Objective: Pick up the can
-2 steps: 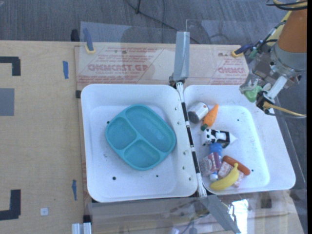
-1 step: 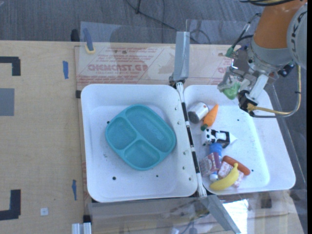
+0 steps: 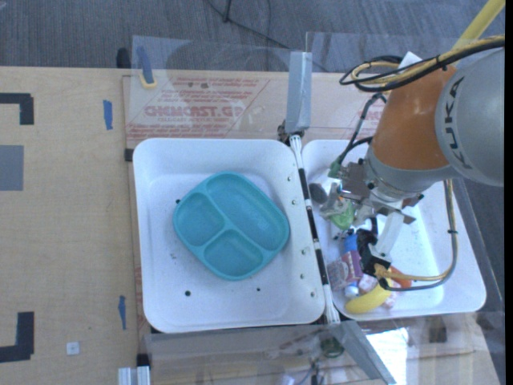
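The arm (image 3: pixel 449 119) looms closest, its orange band over the right bin (image 3: pixel 465 291). Below it the claw (image 3: pixel 357 215) is down in a tight jumble, and whether it grips anything I cannot tell. The can (image 3: pixel 351 251), I think, is the blue-labelled thing lying just under the claw, close to the bin's left wall, with a banana (image 3: pixel 369 299) just beyond. Packed like this, the claw could easily close on a neighbour or nudge the can away. The left bin (image 3: pixel 160 295) holds a teal tray (image 3: pixel 231 224).
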`<act>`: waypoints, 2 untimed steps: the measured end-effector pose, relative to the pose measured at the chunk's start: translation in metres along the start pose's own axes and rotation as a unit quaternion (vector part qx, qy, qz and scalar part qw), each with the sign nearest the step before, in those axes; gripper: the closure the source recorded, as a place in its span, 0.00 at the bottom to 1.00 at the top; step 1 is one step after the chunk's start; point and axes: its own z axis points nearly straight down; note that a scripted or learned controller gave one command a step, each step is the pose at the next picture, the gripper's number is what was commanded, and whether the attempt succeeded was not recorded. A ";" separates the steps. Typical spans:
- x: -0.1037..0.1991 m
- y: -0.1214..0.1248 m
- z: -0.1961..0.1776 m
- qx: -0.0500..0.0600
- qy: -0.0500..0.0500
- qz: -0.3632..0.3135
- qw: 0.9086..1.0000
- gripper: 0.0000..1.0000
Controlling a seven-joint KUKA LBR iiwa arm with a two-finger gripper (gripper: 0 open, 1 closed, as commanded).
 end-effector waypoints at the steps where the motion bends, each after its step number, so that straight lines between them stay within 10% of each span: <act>1: 0.013 -0.018 -0.018 0.000 0.000 -0.103 0.995 1.00; 2: 0.032 -0.028 -0.178 -0.002 -0.001 -0.226 0.974 1.00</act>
